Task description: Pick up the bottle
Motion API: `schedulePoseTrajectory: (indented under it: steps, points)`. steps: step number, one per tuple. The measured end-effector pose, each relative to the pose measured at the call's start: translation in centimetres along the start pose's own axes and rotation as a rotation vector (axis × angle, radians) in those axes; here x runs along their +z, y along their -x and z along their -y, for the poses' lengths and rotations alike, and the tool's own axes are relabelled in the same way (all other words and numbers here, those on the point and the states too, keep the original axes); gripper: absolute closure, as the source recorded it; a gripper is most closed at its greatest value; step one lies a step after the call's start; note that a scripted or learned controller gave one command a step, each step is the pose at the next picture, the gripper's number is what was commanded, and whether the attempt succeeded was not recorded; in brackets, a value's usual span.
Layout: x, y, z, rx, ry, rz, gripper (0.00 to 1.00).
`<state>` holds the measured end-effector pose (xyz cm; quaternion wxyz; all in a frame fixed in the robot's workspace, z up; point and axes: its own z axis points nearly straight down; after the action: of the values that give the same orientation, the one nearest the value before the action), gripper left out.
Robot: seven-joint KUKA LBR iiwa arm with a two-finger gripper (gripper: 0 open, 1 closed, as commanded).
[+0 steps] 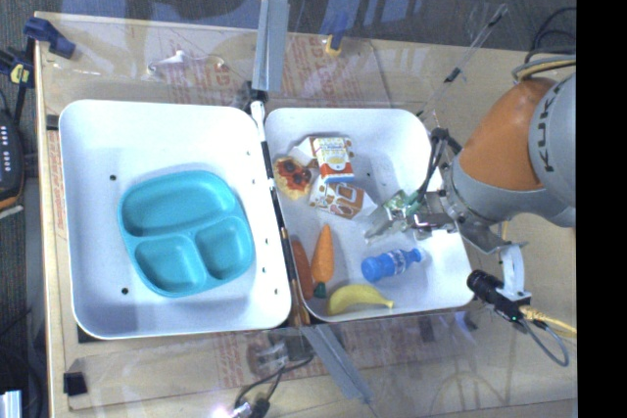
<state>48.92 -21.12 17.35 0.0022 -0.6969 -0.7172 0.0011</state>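
Observation:
The bottle [392,264] is small, blue and see-through with a blue cap. It lies on its side near the front of the right bin [416,137]. My gripper [385,218] hovers just behind the bottle, reaching in from the right under the orange band of the arm. It is open with nothing between its fingers. One silver finger [373,231] points left, a short way above the bottle's body.
In the right bin an orange carrot [323,253] and a yellow banana [358,299] lie left of and in front of the bottle. A printed carton [333,176] and a round pizza toy [292,176] lie at the back left. The left bin [88,137] holds a blue sectioned tray [186,232].

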Motion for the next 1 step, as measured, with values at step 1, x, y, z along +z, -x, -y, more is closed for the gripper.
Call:
schedulePoseTrajectory:
  steps: [1]
  points:
    - [8.13,-0.19,1.11,-0.029,0.004,0.001,0.0]
